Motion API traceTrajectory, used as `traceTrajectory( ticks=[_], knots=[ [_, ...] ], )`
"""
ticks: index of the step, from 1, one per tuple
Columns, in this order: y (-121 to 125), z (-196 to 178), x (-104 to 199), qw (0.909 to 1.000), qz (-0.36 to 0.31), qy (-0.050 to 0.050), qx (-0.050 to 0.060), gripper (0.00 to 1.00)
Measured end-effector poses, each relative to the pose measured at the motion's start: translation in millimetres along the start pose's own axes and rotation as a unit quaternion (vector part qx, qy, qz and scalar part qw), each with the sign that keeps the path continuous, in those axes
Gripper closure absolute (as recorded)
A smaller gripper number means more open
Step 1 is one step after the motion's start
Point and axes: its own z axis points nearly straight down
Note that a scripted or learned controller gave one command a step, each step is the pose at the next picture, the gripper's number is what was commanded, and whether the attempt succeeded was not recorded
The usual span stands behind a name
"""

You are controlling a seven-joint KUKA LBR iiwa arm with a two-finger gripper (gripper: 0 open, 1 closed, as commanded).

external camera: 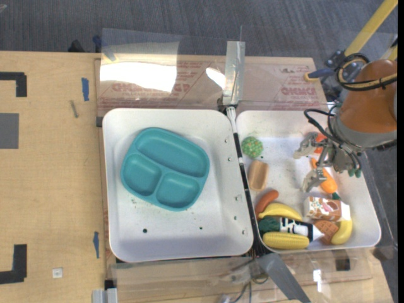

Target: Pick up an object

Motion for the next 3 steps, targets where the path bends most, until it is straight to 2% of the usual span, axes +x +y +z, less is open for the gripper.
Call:
traceTrajectory(
  ticks=[1, 2, 3],
  knots=[
    [-10.5, 12.4, 23.8, 0.9998, -0.019, 0.005, -0.002, 0.00],
    [-10.1, -1.4, 19.6, 0.9998, -0.020, -0.001, 0.000, 1.00],
    [-9.6, -0.4, 20.0, 0.9998, -0.020, 0.000, 0.000, 0.00]
  ],
)
